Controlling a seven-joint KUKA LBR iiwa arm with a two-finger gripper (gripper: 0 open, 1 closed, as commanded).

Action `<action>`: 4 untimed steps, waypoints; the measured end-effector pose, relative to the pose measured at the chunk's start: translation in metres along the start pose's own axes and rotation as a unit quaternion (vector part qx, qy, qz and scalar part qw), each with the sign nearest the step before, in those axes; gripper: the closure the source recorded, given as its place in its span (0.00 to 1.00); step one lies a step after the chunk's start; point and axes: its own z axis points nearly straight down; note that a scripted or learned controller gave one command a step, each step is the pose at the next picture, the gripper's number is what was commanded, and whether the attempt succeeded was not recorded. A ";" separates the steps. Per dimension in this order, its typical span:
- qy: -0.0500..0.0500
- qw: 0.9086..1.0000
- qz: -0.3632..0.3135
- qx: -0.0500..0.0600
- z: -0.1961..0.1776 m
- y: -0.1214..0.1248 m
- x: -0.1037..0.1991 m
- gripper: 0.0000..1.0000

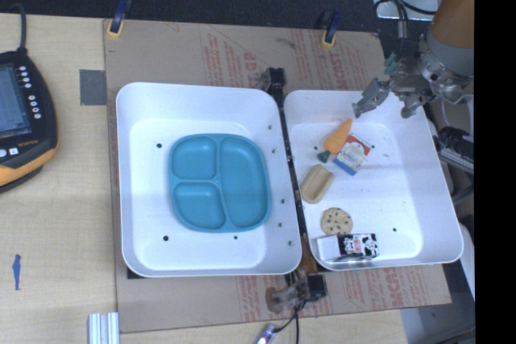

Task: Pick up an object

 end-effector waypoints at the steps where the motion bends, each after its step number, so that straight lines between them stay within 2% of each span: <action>1: 0.000 1.000 -0.001 0.002 0.091 0.007 0.028 0.00; 2: -0.001 1.000 -0.002 0.001 0.163 0.043 0.024 0.00; 4: -0.001 1.000 -0.001 -0.001 0.161 0.044 0.021 0.00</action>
